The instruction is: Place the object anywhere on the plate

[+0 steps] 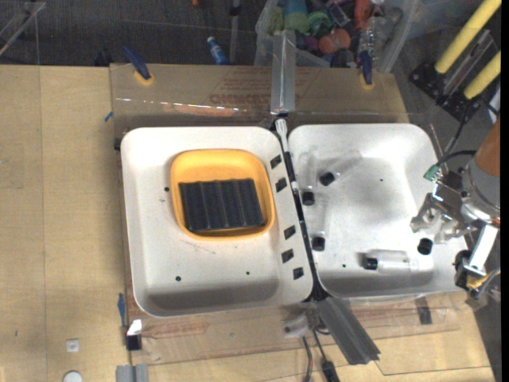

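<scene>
The plate [221, 164], orange with a dark ribbed insert [221, 204], sits in the left bin [151, 277]. The right bin [398, 146] holds several clear tubes with dark caps. One tube [388, 259] lies near the front wall, flat, its long axis running left to right across the view, dark cap at the left end. Another tube [334, 173] lies further back, tilted, cap toward the front left.

The gripper [445, 223] hangs over the right bin's right edge. It has nothing visibly in it; how far it is open cannot be told.

Risks, as judged:
- The tubes are clear on white, so a grasp may land off centre and miss.
- The front tube lies close to the wall; a finger could strike the wall.
- A round tube may roll when touched.
- The carry must cross the divider [293, 213]; a weak grip could drop the tube there.
</scene>
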Controlling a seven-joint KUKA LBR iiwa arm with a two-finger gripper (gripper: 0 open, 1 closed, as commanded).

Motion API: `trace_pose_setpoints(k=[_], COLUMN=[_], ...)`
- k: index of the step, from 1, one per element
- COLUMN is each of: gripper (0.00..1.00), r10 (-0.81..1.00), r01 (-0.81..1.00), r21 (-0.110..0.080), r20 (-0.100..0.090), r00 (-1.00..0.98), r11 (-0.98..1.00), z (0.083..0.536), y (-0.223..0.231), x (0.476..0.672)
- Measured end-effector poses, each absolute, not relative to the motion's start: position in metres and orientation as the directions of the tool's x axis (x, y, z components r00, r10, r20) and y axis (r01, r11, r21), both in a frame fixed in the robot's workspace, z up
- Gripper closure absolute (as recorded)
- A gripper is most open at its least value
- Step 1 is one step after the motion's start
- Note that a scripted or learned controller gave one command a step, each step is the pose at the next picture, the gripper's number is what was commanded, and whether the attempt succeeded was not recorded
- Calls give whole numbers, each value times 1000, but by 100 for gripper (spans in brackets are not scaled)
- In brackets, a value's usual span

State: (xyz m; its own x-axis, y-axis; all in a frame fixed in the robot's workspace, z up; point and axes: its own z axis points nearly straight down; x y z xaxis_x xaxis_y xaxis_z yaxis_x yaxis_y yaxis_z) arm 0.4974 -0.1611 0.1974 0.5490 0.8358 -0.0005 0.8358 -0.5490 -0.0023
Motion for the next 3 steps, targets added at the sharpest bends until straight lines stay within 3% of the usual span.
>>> trace_pose_setpoints(k=[2, 3], gripper=[100, 100], r10=[954, 985], r01=[954, 985], r21=[1, 1], r20=[-1, -1], r00=[299, 173], r11=[-299, -173], z=[200, 204], y=[-128, -116], x=[580, 641])
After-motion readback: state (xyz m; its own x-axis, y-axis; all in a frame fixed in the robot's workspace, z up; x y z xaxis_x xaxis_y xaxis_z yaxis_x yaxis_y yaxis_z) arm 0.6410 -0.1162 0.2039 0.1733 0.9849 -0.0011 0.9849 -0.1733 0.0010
